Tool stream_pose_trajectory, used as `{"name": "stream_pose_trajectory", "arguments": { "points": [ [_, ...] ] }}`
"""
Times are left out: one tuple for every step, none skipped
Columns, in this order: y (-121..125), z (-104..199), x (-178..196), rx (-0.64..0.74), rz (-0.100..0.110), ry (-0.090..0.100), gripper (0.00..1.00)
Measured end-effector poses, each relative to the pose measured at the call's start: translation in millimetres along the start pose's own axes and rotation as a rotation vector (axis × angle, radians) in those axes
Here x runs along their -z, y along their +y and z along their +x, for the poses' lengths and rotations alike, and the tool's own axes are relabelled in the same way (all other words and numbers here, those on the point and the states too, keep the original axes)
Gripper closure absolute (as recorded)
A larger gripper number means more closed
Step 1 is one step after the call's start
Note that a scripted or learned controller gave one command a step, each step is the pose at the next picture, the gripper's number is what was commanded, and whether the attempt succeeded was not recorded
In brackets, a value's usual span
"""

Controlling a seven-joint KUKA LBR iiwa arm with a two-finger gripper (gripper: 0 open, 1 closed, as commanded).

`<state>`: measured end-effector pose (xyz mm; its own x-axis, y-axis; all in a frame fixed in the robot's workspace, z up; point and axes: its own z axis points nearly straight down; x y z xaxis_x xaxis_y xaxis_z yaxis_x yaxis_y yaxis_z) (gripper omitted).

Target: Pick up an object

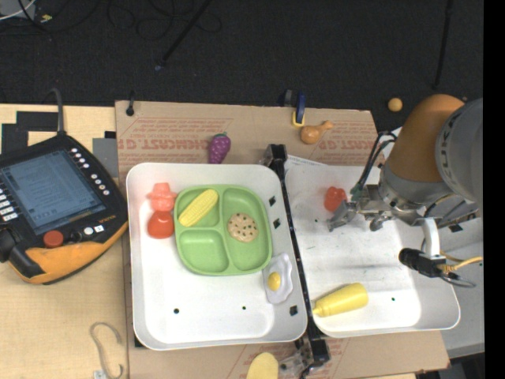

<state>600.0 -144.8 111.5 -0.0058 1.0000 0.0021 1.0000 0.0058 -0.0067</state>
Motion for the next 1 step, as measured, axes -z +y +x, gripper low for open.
{"name": "stream_pose_trajectory", "arguments": {
  "points": [
    [0.1,2.8,-25.6,-0.001,-0.002,-0.001,0.0]
  ]
}}
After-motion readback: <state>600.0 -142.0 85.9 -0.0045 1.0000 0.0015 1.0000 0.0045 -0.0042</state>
